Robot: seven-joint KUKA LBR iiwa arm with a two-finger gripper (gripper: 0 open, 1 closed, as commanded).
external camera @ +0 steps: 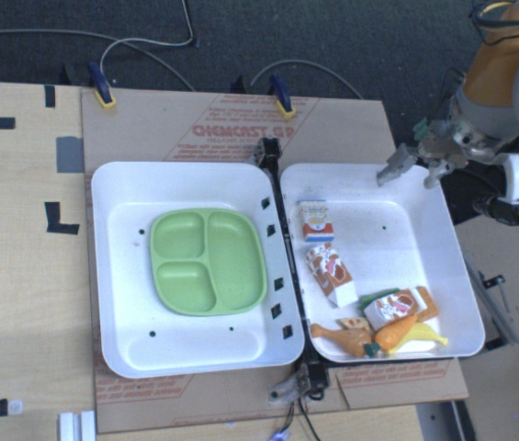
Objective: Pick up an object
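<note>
Cardboard point(241, 131) under the bins reads "CHEMCAST GP"; tool point(412, 167) hangs released over right bin point(429, 246).

Pincer point(412, 166) open over right bin point(424, 211) rim (far edge), toy food point(383, 320) near corner, green plate point(208, 261) in left bin point(126, 209)

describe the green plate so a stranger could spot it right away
Of the two shallow white bins, take the left white bin. Lying flat in its middle is the light green plastic divided plate, with three compartments. Nothing else lies near it; the small packets and toy foods are in the other bin.
</note>
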